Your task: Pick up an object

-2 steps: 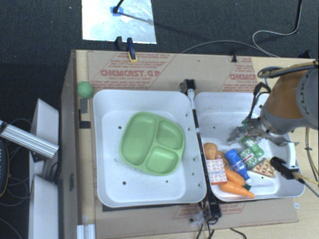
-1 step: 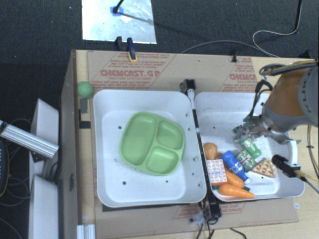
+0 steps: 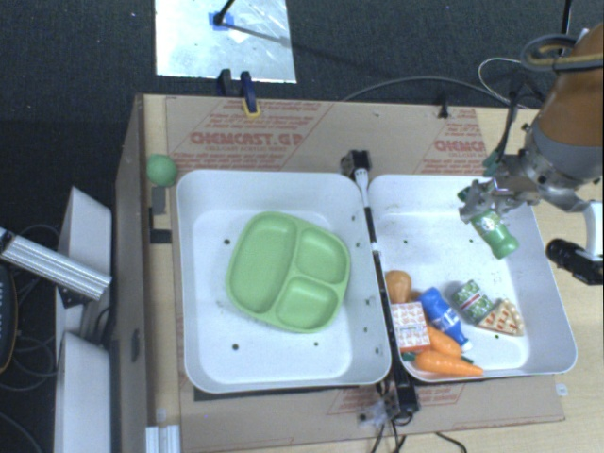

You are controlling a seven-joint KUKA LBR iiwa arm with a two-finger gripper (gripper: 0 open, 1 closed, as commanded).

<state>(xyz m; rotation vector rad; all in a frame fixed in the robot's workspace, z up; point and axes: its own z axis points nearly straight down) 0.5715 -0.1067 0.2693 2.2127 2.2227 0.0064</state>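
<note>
We see a small green bottle (image 3: 497, 233) pinched between the fingers of the pincer (image 3: 488, 208), lifted and tilted over the right bin (image 3: 557, 343) near its far right side. Below it, at that bin's near edge, lie a carrot (image 3: 447, 363), a blue bottle (image 3: 445, 316), a pizza slice (image 3: 501, 319) and a small printed box (image 3: 409, 326). The left bin (image 3: 203, 366) holds a green divided tray (image 3: 289, 271). Both bins rest on the surface (image 3: 283, 135).
</note>
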